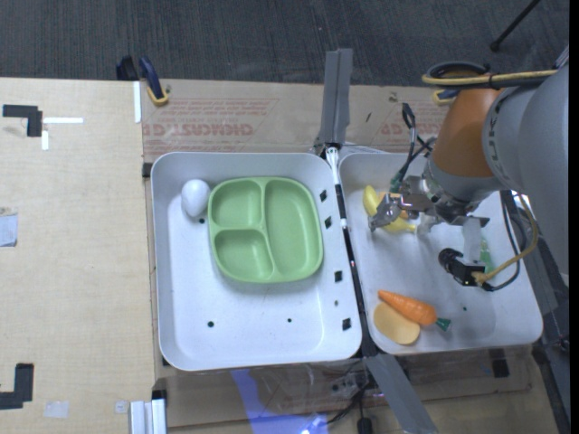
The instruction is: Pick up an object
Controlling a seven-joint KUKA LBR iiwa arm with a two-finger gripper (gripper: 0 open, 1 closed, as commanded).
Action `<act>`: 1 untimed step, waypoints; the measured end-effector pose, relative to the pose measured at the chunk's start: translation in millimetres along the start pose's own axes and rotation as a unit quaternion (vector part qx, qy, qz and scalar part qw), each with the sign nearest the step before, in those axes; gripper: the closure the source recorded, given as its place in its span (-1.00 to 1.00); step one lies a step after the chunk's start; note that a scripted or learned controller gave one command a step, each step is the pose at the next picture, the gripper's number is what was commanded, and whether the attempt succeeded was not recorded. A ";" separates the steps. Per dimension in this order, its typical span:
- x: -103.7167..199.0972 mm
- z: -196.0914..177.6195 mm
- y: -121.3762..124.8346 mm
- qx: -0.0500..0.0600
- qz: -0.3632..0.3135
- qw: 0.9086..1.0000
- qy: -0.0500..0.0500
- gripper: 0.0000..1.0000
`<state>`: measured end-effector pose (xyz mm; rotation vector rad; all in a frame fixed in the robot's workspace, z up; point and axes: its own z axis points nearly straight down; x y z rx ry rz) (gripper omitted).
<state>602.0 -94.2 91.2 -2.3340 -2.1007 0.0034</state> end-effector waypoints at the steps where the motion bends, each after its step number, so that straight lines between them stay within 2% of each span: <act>1: -2.1 -9.2 0.0 0.000 0.002 1.000 0.000 1.00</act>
